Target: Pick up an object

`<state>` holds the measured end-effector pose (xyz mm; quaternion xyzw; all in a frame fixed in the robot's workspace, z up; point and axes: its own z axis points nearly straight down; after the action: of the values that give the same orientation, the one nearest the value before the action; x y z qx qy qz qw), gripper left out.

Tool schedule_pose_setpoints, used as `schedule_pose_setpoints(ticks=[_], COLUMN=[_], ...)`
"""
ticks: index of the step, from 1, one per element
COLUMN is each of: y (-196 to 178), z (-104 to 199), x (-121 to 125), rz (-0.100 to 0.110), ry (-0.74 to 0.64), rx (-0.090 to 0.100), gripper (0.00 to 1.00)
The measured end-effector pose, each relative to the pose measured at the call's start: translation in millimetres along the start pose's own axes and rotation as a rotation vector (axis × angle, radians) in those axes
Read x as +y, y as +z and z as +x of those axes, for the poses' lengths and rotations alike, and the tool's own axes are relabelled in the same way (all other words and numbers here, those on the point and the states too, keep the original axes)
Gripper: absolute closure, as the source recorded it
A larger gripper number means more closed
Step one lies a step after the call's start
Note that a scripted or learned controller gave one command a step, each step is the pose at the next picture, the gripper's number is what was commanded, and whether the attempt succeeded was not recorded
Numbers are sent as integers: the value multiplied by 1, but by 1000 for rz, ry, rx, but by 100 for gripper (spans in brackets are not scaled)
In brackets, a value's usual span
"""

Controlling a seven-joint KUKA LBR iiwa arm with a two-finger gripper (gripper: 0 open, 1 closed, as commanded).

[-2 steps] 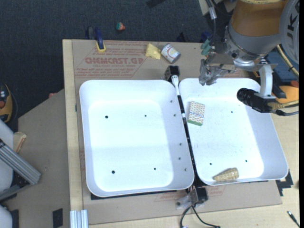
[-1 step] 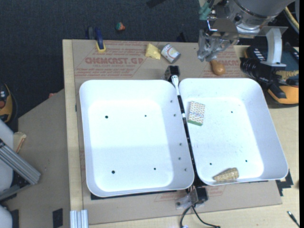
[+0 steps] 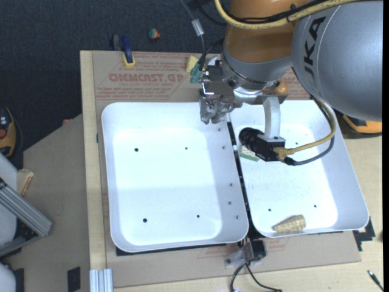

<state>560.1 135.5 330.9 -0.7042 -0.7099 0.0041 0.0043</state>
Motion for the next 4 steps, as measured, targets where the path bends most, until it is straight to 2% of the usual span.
schedule_pose_setpoints(ticks=[1,2,3,4], y=[-38,-10,66,-61], z=[-11,-5,41,90], x=[-7,-49,-56,-82], rz=[-17,-5,-1,-25], ry=[8,7,4,0], rx=[1,-1,-2,8], gripper=[100,100,100,100])
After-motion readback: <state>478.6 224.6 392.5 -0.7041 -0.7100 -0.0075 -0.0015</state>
